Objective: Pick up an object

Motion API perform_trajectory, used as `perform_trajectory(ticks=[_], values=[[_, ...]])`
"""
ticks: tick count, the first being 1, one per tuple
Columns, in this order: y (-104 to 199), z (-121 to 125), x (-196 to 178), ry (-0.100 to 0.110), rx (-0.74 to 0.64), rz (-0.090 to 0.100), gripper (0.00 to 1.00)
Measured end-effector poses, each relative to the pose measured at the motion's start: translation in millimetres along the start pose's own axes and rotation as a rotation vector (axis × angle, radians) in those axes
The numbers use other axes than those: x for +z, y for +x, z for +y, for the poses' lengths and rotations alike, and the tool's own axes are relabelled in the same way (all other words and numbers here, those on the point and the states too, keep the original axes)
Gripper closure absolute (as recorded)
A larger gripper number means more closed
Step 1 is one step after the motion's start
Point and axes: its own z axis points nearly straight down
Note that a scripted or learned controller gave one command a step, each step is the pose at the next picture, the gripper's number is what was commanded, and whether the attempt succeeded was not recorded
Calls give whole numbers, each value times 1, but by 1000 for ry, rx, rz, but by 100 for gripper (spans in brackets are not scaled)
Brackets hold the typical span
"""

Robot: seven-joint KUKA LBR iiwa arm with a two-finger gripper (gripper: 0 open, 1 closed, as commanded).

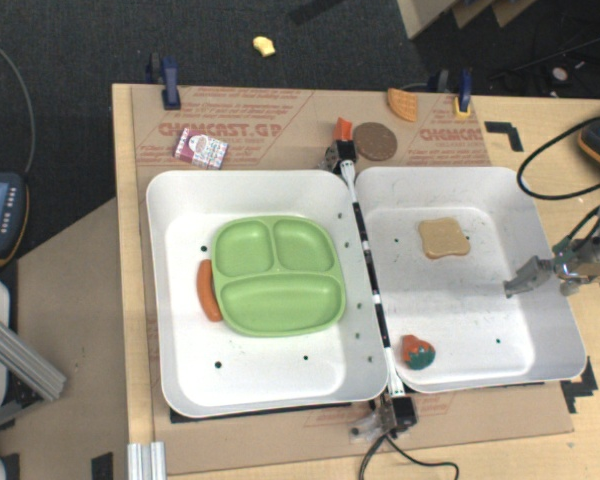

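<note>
The right bin [500, 193] holds a tan slice of toast [444, 238] near its far middle. A small red, green and orange toy [417, 352] lies at that bin's near left corner. In the left bin [170, 268] sits a green divided plate [277, 275], and an orange sausage-shaped piece [208, 290] lies against the plate's left side. My gripper [528, 276] reaches in low over the right bin's right side. It is right of the toast and apart from it, and I see nothing held in it.
Behind the bins, the cardboard bench top carries a brown disc [376, 141], an orange wedge [403, 104] and a pink packet [201, 147]. Blue clamps [166, 80] stand at the far edge. A black cable [540, 163] loops at the right.
</note>
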Motion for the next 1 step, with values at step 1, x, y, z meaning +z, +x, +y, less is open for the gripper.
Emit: perform_trajectory(ticks=[1], values=[[51, 61, -7, -6, -9, 0, 0]])
